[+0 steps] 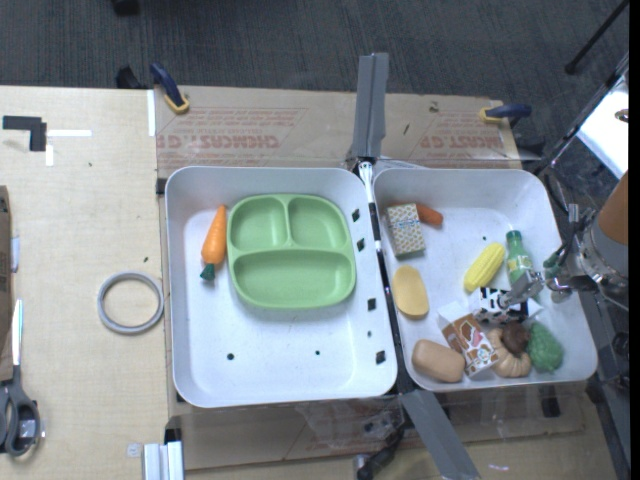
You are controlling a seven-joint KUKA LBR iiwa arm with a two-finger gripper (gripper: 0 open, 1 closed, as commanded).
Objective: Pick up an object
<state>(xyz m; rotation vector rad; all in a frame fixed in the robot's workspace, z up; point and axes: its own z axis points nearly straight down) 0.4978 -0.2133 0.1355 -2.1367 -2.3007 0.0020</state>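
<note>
Resting surface: pale wooden bench point(80, 268) with a cardboard sheet point(300, 128) under two white bins; dark carpet along the top of the frame.
Left bin point(270, 368): glossy moulded plastic, holding a smooth green divided tray point(292, 251) and an orange carrot point(213, 240) beside it.
Right bin point(470, 193): yellow corn point(484, 266), green bottle point(518, 256), patterned box point(404, 230), tan oval point(409, 291), bread-like pieces at lower right.
Gripper point(530, 290): metal, at right edge, over the clutter near the bottle; whether its grasp is closed cannot be judged.
Bench extras: grey ring point(130, 301), scissors point(20, 408) at lower left.
</note>
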